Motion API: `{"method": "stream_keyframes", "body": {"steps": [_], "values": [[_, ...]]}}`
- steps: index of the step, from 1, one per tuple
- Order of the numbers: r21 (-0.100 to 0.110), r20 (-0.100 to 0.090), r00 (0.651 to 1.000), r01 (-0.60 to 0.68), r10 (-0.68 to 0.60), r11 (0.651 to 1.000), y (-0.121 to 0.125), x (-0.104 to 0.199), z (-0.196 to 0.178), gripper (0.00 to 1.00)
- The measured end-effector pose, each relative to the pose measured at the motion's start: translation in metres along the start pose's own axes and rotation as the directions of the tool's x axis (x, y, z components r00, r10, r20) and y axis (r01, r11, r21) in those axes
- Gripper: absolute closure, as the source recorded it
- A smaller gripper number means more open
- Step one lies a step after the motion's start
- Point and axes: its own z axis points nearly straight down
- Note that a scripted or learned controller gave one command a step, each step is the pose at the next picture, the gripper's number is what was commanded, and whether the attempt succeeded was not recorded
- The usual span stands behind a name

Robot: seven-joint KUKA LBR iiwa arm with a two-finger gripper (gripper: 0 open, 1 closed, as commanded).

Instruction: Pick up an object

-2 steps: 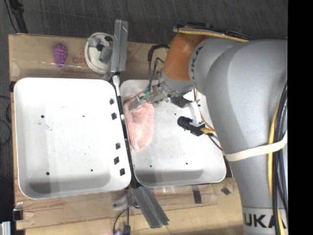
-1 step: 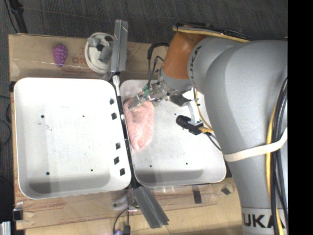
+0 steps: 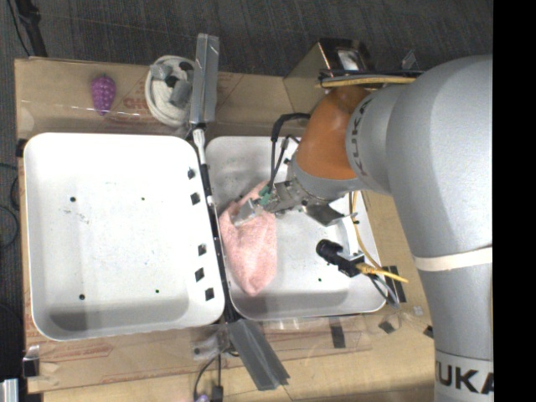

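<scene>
- The pink cloth [image 3: 249, 243] lies in the right bin [image 3: 335, 296], against its left wall (bunched, lengthwise).
- The hand [image 3: 251, 210] sits at the cloth's upper end, touching it; whether it is wide or narrow I cannot tell.
- A purple toy [image 3: 103, 93] rests on the tabletop [image 3: 59, 82] behind the left bin [image 3: 109, 224].

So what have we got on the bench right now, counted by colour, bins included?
White bins: 2, the left bin and the right bin
Pink things: 1, a pink cloth in the right bin, under the gripper
Purple things: 1, a small purple object on the bench behind the left bin
White things outside the bins: 1, a white coil
Total: 5
</scene>
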Motion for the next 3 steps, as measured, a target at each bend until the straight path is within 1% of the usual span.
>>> {"method": "stream_keyframes", "body": {"steps": [1, 2, 3], "values": [[0.000, -0.001, 1.000, 0.003, -0.003, 1.000, 0.001, 0.000, -0.010, 1.00], [0.000, 0.000, 1.000, -0.001, 0.001, 1.000, 0.058, 0.040, -0.099, 1.00], [-0.001, 0.001, 0.998, 0.068, -0.068, 0.998, 0.076, 0.010, -0.190, 1.00]]}}
